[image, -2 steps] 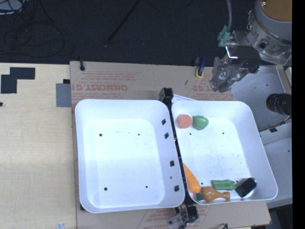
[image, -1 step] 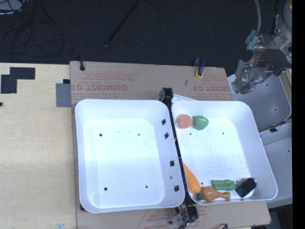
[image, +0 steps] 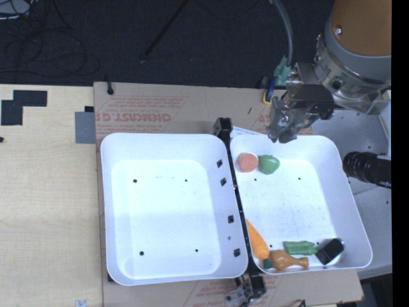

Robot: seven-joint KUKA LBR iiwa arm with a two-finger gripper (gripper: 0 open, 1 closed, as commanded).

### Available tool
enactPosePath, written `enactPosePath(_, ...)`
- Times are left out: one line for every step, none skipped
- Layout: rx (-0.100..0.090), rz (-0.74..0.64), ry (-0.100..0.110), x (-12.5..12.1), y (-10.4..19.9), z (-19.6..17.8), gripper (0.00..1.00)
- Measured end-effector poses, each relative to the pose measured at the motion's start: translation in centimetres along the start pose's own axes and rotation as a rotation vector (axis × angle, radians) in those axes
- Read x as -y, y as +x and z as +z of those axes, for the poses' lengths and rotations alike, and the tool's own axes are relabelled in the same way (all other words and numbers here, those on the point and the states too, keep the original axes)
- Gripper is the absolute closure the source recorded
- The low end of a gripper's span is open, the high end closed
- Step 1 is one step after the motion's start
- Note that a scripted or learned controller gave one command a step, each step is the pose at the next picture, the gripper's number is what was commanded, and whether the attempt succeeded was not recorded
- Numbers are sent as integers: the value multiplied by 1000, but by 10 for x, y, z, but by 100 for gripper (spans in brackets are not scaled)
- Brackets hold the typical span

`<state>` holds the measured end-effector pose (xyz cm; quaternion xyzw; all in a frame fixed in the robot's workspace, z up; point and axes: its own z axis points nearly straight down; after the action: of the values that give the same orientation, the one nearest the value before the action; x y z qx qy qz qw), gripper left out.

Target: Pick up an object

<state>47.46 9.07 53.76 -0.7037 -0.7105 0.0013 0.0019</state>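
Observation:
My gripper (image: 281, 135) hangs over the back edge of the right bin (image: 348, 190), just above and right of a pink-orange round object (image: 247, 162) and a green round object (image: 269, 164) lying side by side. Nothing shows between its fingers. Along the right bin's front edge lie an orange carrot-shaped piece (image: 256, 238), a tan drumstick-shaped piece (image: 287, 259), a green flat piece (image: 299, 247) and a black block (image: 330, 251).
The left bin (image: 115, 171) sits beside the right one, joined by a black divider (image: 231, 190). Both rest on a cardboard sheet (image: 160, 107). A black cylindrical device (image: 365, 166) juts in at the right bin's right rim.

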Motion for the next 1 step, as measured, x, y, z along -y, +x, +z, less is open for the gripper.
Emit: enactPosePath(2, 4, 0, -58, 55, 2, 100)
